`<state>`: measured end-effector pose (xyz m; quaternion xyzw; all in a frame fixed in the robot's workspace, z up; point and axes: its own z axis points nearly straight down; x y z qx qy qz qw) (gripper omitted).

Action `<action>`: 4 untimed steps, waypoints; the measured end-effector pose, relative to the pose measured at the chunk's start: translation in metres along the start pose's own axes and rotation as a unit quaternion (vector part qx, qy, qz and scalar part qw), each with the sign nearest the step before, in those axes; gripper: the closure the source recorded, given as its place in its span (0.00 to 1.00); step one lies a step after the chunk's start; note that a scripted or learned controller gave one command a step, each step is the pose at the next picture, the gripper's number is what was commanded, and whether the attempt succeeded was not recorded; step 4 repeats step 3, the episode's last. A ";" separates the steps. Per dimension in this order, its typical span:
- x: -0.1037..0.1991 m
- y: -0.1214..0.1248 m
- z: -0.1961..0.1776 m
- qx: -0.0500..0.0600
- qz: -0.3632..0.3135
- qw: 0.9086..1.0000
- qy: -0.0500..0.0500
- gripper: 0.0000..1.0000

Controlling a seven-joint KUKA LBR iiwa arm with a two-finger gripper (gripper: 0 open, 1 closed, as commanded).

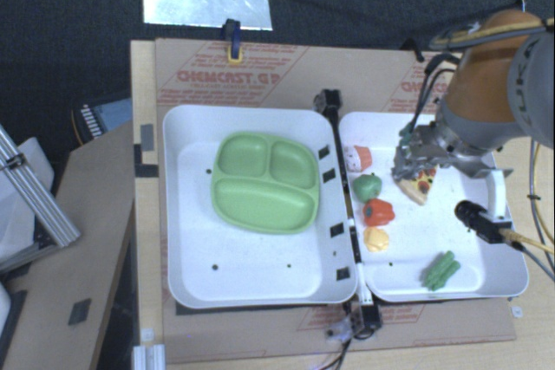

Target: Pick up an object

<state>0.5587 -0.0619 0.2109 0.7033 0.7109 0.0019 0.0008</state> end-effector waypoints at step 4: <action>0.147 0.070 -0.005 0.000 0.001 1.000 0.000 1.00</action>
